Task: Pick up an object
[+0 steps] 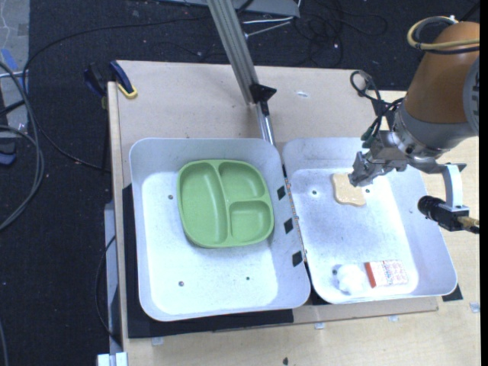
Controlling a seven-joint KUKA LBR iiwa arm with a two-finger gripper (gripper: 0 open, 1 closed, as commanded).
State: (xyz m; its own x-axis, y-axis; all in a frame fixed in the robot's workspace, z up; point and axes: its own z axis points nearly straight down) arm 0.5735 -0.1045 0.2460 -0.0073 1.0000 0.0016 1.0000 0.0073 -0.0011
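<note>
A tan, toast-shaped piece (pixel 348 192) lies flat in the far part of the right bin (pixel 427 235). My gripper (pixel 360 177) hangs right over its far right corner, fingertips down at or just above it. Near the front edge of the same bin lie a white ball-like lump (pixel 350 278) and a small white and red packet (pixel 387 274). In the left bin (pixel 152 280) rests a green divided plate (pixel 226 202).
A grey metal pole (pixel 236 44) slants down from the top to the gap between the bins. The arm's orange band (pixel 444 67) and a black bracket (pixel 442 208) overhang the right bin's far right side. Cables lie on the dark floor.
</note>
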